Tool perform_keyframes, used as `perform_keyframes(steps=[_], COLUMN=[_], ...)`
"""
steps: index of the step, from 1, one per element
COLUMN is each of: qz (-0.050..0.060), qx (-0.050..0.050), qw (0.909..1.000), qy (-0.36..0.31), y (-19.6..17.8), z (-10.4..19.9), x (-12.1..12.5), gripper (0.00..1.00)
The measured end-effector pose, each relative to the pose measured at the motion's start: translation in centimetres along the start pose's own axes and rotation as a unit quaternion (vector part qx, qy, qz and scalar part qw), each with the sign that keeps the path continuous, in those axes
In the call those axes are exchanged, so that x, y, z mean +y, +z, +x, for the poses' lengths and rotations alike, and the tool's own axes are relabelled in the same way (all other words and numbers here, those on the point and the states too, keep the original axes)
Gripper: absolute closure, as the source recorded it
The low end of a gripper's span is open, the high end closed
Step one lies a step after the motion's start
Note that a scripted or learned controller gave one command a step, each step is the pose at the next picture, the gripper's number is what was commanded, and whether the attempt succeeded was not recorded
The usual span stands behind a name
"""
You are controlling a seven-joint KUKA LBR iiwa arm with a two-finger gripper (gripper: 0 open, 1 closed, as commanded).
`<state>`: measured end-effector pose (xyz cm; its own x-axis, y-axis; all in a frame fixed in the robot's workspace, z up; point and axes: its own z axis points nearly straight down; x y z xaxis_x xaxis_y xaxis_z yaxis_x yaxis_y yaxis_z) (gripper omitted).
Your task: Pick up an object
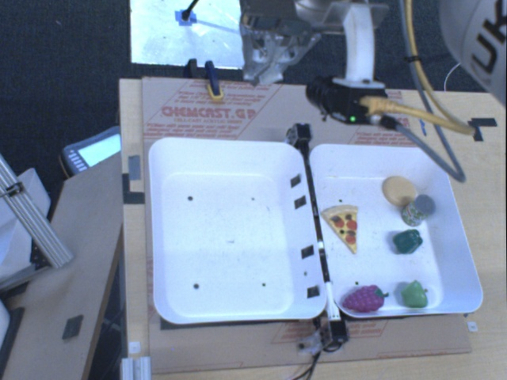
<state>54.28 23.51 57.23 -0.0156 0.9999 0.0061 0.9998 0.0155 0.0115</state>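
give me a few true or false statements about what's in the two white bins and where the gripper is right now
1. The pizza slice lies in the right bin. True.
2. The purple grapes lie in the left bin. False: they are in the right bin, near its front left corner.
3. The gripper is down among the toys. False: it is up beyond the bins' far edge.
4. The tan bun lies near a small can. True.
5. Two green toys lie in the right bin. True.
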Motion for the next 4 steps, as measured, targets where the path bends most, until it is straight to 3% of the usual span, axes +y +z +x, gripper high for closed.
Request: perform_keyframes(steps=[2,3,4], qz=[-0.002,0.013,0.002], qx=[0.001,-0.006,-0.002], qw=[1.0000,0.9999,1.0000], qy=[-0.002,0.008,0.008], y=[-2.3,26.3,18.4], z=[0.0,-0.4,-0.2], x=[0.0,1.1,4.8], gripper=[1.00,1.00,1.00])
